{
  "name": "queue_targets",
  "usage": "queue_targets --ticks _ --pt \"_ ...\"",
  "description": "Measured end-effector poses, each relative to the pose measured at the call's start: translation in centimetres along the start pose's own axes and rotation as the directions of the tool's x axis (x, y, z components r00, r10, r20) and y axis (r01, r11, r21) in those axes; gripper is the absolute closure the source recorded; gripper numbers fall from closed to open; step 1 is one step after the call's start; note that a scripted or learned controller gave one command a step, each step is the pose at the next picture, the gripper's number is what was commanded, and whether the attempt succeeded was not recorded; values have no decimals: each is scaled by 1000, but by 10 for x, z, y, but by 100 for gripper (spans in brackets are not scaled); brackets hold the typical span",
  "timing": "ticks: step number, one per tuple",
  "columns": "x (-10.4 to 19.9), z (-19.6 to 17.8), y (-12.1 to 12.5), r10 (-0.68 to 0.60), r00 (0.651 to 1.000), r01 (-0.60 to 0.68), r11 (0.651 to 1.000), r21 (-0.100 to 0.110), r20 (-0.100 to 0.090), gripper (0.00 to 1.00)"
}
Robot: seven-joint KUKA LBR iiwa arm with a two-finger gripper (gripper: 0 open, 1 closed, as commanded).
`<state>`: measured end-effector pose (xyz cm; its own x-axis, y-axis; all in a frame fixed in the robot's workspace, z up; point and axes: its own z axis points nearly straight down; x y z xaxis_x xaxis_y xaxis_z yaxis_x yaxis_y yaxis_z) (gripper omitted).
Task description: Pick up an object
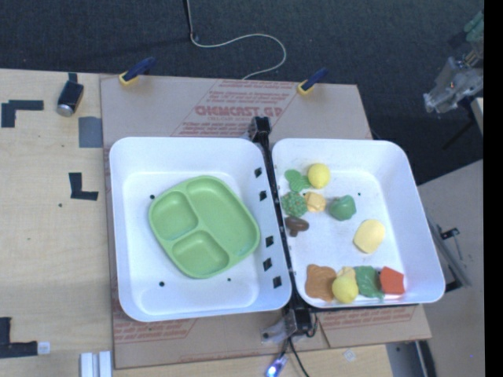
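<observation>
Two white bins are sitting side by side on the table: the left bin is carrying one green divided plate, the right bin roughly ten small toy foods, bunching and overlapping along the near edge. The end effector is hovering far right, partly cut off; its opening I cannot tell.

Light wood bench w/ black tape marks at left. Brown cardboard sheet, red print on it, lies on the bench, held at its far corners by two blue-yellow clamps. Small dark cylinder near bench's far-left edge. Beyond the bench, dark carpet floor; thin white cable loops across it. Even lighting, no hard shadows.
</observation>
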<state>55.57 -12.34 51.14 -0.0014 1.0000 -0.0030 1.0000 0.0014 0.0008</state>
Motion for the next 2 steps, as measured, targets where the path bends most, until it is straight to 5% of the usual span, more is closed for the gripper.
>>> queue_targets --ticks 1,2 --pt "33 220 -24 0 1000 0 1000 20 -6 100" --pt "101 127 -41 -8 1000 8 1000 -6 -5 100"
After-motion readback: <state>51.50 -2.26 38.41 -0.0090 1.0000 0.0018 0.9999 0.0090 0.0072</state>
